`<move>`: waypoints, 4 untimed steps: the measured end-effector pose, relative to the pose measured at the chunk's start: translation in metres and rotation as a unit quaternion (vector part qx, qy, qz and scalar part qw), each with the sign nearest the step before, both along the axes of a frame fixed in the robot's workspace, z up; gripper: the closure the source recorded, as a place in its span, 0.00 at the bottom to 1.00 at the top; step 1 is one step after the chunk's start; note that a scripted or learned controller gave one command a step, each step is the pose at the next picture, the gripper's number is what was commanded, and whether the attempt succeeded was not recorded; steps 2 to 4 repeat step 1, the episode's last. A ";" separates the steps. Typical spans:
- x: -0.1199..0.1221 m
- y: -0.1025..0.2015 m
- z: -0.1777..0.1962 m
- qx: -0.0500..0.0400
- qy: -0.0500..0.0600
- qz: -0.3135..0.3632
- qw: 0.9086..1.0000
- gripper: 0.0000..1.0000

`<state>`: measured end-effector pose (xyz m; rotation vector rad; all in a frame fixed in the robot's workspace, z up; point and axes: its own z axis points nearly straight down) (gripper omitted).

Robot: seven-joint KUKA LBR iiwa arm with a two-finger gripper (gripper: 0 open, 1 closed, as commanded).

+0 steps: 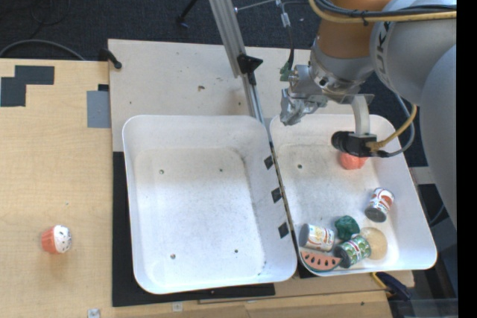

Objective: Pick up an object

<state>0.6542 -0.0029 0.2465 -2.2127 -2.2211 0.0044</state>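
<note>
The arm (402,18), grey with an orange band, enters from the right and extends over the upper part of the right bin (421,253). The left bin (149,160) sits beside it, and the two share a central edge. An aluminium rail (223,15) slants down from the top of the view toward the junction of the bins. The gripper (292,114) hangs above the upper left corner of the right bin, near the dividing edge; whether it is spread or pressed together cannot be determined, and no object is visible in it. A red-orange object (352,159) lies in the upper part of the right bin, partly covered by a black fitting. A small can (379,204) lies lower right. In the lower corner, clustered together, are a jar (319,236), a dark green object (346,226), a green-labelled can (353,249), and a watermelon slice (322,261). A small orange-and-white figure (57,240) rests on the wooden bench, well apart from both bins.
</note>
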 end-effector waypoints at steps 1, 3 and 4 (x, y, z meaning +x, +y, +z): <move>-0.004 0.047 -0.005 -0.001 0.000 0.000 1.000 1.00; -0.004 0.047 -0.005 -0.001 0.000 0.000 1.000 1.00; -0.004 0.047 -0.005 -0.001 0.000 0.000 1.000 1.00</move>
